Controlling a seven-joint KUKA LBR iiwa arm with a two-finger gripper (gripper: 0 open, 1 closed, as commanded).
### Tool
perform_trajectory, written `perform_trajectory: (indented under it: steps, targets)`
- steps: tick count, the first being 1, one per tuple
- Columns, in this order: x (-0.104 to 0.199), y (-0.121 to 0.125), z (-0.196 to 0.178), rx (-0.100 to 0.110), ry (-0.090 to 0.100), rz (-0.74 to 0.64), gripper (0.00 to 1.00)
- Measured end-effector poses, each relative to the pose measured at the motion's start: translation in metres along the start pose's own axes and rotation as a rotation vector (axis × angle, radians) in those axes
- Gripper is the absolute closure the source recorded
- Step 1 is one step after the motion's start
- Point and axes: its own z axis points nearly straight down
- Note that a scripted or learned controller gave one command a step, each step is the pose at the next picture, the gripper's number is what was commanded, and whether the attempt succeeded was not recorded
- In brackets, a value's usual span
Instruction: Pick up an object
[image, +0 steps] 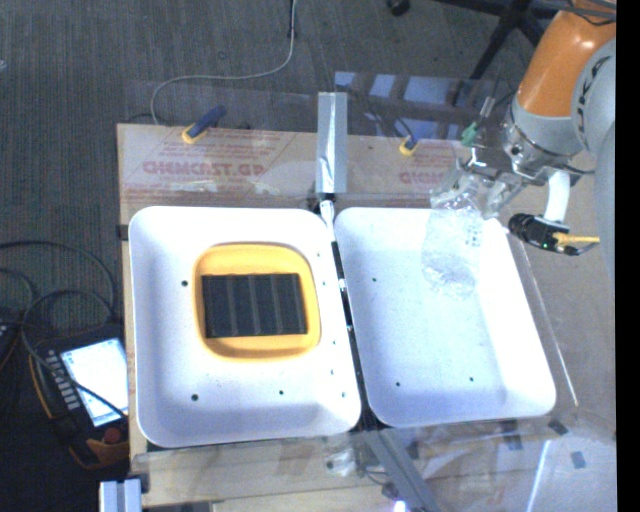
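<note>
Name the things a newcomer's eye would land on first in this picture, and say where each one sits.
The yellow tray with a dark ribbed insert stands out most, lying in the middle of the left bin. Next comes the orange band on the arm at the top right. Below it, a clear, crinkled plastic object hangs under the gripper over the right bin's far part.

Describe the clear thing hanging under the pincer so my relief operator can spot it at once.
Start at the right bin, the one nearer the arm. Over its far right corner the pincer hangs below the orange-banded wrist, and the clear plastic object dangles from it. It is see-through and crumpled-looking, nothing like the solid yellow tray with a dark ribbed centre in the left bin.
</note>
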Motion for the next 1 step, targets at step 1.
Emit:
perform_trajectory:
  steps: [1]
  targets:
    - [0.0499,-0.0209,0.0755,0.003,0.003,-0.148,1.0]
